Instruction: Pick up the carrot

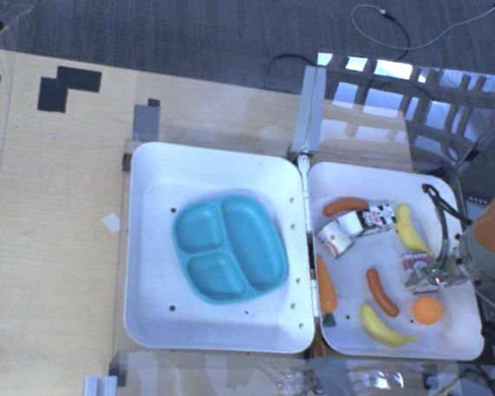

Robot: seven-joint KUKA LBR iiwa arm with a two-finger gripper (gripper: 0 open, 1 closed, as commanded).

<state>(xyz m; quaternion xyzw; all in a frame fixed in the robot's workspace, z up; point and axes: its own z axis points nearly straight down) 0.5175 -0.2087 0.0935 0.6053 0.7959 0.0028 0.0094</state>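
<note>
Right bin (pixel 468 345): carrot (pixel 327 289) lengthwise, tip up.

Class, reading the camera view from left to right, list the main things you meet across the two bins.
Blue divided plate → carrot → lower sausage → orange → gripper at the right bin's right side.

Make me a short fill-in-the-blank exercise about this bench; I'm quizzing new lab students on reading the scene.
1. The carrot lies along the ____ wall of the right bin.
2. The blue plate in the left bin has ____ compartments.
3. The gripper hovers just above the round ____.
4. The right bin holds two yellow ____.

Missing words: left; three; orange; bananas.
</note>
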